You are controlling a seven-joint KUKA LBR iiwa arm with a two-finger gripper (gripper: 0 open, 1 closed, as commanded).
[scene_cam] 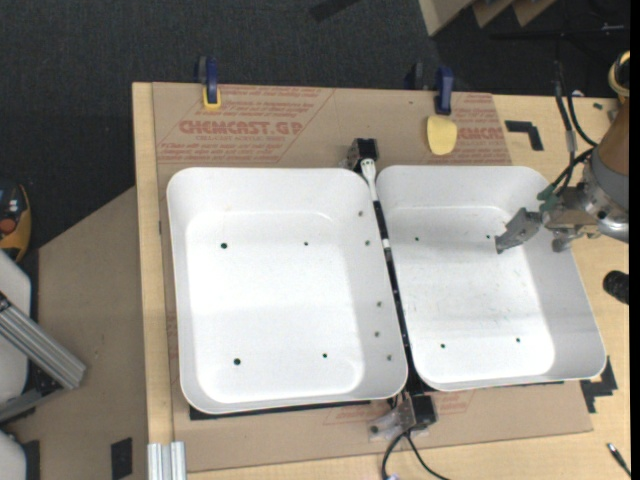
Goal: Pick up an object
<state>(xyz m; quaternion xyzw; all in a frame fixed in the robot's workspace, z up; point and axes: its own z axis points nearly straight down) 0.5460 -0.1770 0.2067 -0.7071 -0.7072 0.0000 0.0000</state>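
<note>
Item: grey two-finger gripper [520, 230], right of frame, over the upper right of the right shallow white plastic bin [570, 353]; whether its fingers are spread or pressed together cannot be told.

Item: left shallow white plastic bin [185, 298], centre left.

Item: small yellow rounded object [441, 134], upper centre, on the brown board worktop [300, 118], outside both bins.

Risk: a descent here likely closes on bare bin floor.

two white bins [275, 288] dotted with small black spots, on a tan surface [300, 118] printed with faded red lettering, blue clamps [208, 71] with yellow tips at its far edge, a grey claw [520, 230], dark speckled floor [150, 18] around.
</note>
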